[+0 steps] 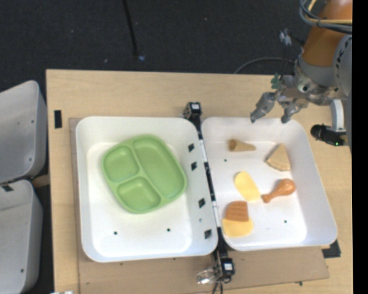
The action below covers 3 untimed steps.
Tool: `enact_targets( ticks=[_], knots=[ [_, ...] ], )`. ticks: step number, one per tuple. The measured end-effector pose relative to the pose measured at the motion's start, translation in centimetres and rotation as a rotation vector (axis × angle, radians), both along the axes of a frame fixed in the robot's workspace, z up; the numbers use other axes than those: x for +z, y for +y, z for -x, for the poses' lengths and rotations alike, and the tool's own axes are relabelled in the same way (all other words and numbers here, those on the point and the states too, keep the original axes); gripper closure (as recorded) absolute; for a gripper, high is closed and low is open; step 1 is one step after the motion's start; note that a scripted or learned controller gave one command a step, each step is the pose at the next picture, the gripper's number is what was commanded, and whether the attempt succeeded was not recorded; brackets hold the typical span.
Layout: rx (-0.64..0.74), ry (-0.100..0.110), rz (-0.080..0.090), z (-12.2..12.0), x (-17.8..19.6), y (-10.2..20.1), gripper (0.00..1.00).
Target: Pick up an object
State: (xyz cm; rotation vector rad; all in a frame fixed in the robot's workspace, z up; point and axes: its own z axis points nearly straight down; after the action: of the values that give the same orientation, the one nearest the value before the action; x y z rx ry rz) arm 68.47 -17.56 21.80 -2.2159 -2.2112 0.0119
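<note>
On the wooden tabletop (61,97) we see two shallow white bins side by side, touching along the middle seam. Left bin (89,225) carries one thing: a green plate (144,173) with three compartments, lying flat, roughly centred, rotated a bit off the bin's axes.

Right bin (313,222) carries the small stuff. Largest to smallest as we read it:
- orange-and-yellow piece (237,219) near the front-left corner, orange part on top of the yellow part, close to the seam
- pale yellow oblong piece (246,186) just behind it, near but apart
- tan wedge (279,158) toward the right side
- orange drumstick-shaped piece (279,190) just in front of the wedge, thin end pointing at the yellow oblong, almost touching it
- small tan wedge (240,145) near the back-left of the bin

Arm (322,38) comes in at upper right, orange band above the wrist. Tool (274,113) sits over the back rim of the right bin, fingers spread apart, nothing between them. Closest pieces are the small tan wedge and the larger tan wedge, both clear of the fingers. All five pieces lie loose on the bin floor, none lifted.
</note>
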Motion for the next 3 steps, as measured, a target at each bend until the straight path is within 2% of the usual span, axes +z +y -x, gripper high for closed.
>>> enact_targets(
  ticks=[1,2,3],
  knots=[
    [0.002,-0.011,0.003,-0.2,0.7,0.0,0.00],
    [0.003,-0.005,0.003,0.7,-5.5,0.1,0.00],
    [0.001,-0.015,0.005,0.7,-11.5,-0.6,0.00]
  ],
)
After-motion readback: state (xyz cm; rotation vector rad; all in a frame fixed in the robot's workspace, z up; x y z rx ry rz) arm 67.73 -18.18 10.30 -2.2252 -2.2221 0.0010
